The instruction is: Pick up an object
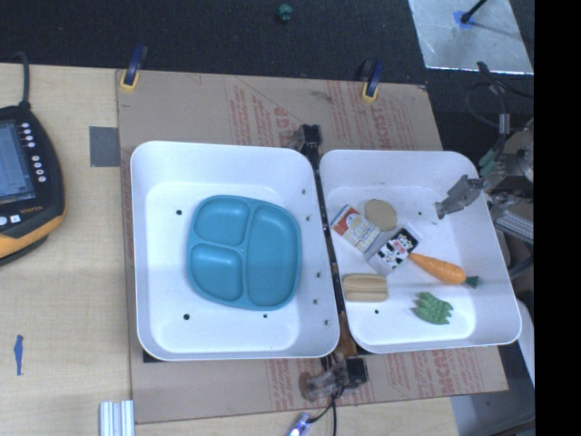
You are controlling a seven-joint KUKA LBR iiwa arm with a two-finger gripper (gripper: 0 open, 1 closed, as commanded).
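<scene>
Your bench (64, 307) is pale wood, and a brown cardboard sheet (227, 107) lies flat on it, held at its far edge by two clamps (133, 66), the nearer of them just up and left of the gripper (451, 203). On that sheet you have the right bin (495, 284) directly under the gripper's reach and the left bin (150, 243) touching it on the side away from the arm. Farthest from the tool, a black-and-orange teach pendant (23, 184) rests on the bare wood, with what looks like a grey tape patch (104, 145) between it and the left bin.
</scene>
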